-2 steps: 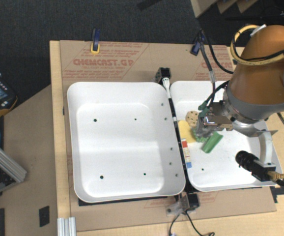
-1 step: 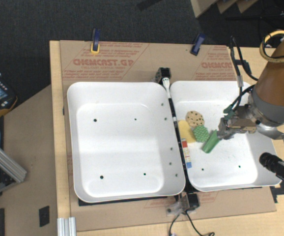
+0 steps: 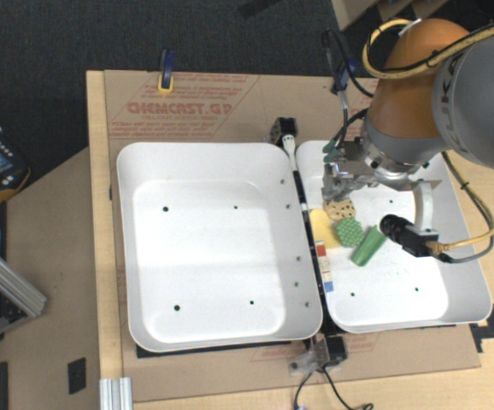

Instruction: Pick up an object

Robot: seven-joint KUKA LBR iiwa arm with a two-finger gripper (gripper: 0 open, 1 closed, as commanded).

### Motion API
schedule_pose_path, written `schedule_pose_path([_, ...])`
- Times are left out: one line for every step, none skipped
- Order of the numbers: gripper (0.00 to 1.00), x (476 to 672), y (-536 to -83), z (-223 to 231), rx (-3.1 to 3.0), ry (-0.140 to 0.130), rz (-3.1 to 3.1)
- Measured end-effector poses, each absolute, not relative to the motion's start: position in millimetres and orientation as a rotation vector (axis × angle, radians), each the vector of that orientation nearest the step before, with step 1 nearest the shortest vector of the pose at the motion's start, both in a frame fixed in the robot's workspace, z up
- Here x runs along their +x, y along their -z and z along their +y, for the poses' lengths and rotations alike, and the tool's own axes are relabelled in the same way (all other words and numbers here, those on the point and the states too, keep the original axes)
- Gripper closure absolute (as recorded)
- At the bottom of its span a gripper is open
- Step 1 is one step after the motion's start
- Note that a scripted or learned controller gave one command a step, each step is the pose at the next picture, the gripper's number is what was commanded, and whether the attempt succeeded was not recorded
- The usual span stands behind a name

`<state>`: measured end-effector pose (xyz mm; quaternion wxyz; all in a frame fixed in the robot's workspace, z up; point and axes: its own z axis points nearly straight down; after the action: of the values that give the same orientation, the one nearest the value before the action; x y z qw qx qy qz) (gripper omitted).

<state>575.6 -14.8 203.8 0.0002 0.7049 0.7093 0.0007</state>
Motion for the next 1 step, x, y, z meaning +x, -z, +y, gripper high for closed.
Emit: schedule_pose_path([1.00, 542.2, -258.3, 31.1, 2.213, -0.008, 2.227])
